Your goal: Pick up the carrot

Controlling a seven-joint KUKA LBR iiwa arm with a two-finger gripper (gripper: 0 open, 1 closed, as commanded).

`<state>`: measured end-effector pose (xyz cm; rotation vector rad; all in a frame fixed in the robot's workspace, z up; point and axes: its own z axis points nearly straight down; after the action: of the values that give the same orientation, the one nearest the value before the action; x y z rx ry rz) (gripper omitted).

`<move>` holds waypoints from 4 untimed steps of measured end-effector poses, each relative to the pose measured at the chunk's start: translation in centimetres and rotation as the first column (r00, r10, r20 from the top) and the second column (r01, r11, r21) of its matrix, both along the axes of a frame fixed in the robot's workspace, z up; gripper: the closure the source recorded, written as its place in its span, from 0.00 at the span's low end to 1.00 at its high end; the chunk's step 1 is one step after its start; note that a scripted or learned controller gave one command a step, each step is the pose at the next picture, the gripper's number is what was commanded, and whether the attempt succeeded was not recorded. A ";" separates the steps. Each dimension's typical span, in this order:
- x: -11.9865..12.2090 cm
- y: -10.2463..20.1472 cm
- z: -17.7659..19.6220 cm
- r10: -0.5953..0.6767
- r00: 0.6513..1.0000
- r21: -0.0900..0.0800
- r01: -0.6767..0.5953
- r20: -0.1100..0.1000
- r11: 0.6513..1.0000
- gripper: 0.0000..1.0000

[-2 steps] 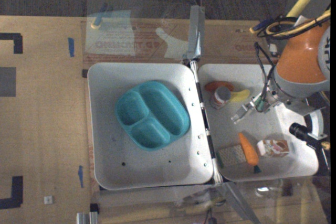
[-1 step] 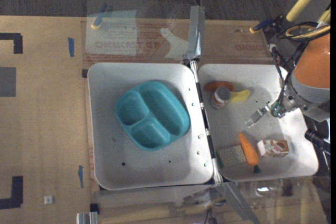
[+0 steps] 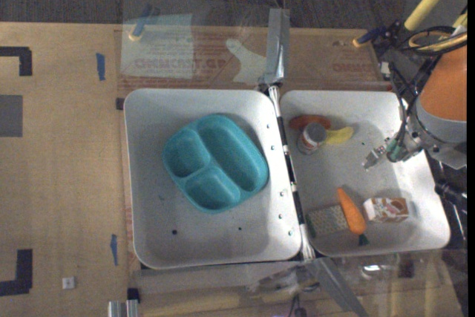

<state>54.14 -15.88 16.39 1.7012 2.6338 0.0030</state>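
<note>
My gripper point(image 3: 378, 156) hangs above the carrot point(image 3: 351, 211), toward the right bin's point(image 3: 438, 234) far edge, holding nothing; fingers look slightly parted (hard to be sure). The carrot lies nearer the camera, long axis slanting, beside the small carton point(image 3: 386, 209).

— Can you read anything there?
— Faint reversed print on the clear sheet point(image 3: 200, 41) at the far side of the counter point(image 3: 59, 159), too blurred to make out.
</note>
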 end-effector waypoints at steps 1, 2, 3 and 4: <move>0.0 0.0 0.0 0.000 1.000 0.000 0.000 0.000 1.000 0.00; 0.5 -0.1 3.0 0.057 0.998 0.000 -0.057 0.000 0.998 0.00; -5.9 1.3 -6.3 0.201 0.980 -0.001 -0.201 0.004 0.980 0.00; -2.0 1.4 -0.5 0.277 0.961 0.000 -0.277 -0.002 0.961 0.00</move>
<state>52.17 -14.46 15.89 1.3173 2.8470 0.0020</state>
